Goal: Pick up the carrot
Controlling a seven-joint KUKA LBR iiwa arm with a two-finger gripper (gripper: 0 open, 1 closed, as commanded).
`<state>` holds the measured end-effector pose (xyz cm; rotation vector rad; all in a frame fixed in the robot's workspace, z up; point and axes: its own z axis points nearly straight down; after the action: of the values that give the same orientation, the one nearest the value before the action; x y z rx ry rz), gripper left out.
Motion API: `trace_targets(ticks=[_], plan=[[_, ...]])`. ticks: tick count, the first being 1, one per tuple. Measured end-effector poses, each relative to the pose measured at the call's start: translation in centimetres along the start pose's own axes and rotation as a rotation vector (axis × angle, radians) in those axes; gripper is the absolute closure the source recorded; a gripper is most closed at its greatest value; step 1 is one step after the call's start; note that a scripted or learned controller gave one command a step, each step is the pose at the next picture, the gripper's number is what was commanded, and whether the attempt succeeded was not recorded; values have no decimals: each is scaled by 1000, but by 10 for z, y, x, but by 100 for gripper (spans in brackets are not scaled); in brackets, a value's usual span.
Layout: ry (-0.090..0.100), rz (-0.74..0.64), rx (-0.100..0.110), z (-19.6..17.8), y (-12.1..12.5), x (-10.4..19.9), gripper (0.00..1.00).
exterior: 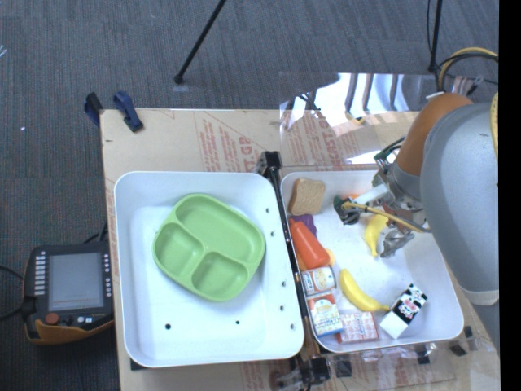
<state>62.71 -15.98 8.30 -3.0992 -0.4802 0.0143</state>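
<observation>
The carrot (309,247) is an orange, stubby piece lying along the left wall of the right bin (431,259), its tip pointing toward the back. A purple item (303,223) touches its far end. The grey arm reaches in from the right, and its gripper (389,218) hangs over the back right part of the same bin, about a hand's width to the right of the carrot. A yellow banana piece (374,235) lies right under the gripper. Nothing orange shows at the gripper.
The right bin also holds a bread slice (306,195), a second banana (361,293), small food boxes (326,314) and a cow-patterned carton (404,309). A green divided plate (209,247) sits in the left bin (130,316). A teach pendant (69,287) lies off the bench's left.
</observation>
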Motion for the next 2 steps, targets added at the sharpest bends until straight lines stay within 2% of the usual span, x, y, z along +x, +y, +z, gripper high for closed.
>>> trace_targets(ticks=[1, 2], plan=[[1, -38, -1, -1, 36, -4, 0], [-2, 80, 3, 1, -28, -75, 0]])
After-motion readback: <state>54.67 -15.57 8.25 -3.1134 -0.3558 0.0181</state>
